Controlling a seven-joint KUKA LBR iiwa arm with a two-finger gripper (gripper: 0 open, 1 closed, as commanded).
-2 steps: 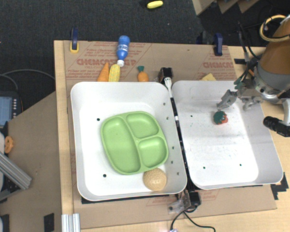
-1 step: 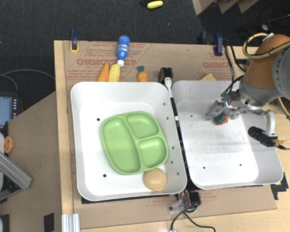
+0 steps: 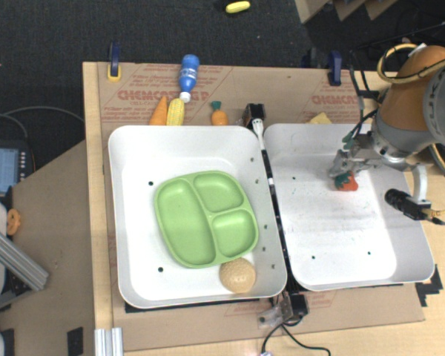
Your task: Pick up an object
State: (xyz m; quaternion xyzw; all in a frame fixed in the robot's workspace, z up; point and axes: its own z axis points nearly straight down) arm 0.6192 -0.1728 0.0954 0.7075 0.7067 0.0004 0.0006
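gripper [image 3: 346,175] poised low over small orange-red object [image 3: 348,185] just beneath; jaw state unclear, lift not yet done.

Two shallow white bins sit side by side on a cardboard-covered bench [image 3: 133,87]. The left bin [image 3: 133,162] holds a green three-compartment tray [image 3: 205,218] at its centre, with a tan ball [image 3: 238,275] touching the tray's lower right edge. The right bin [image 3: 341,251] holds a small orange-red object [image 3: 347,184] in its upper right part; the gripper [image 3: 346,169] sits directly over it, lowered from the grey arm [image 3: 408,117] entering at the frame's right. Along the bench above the left bin lie a blue-and-white bottle [image 3: 188,75], a toy corn cob [image 3: 176,111] and a small toy carrot [image 3: 219,115]. A yellow object [image 3: 238,7] lies on the dark floor, top centre.
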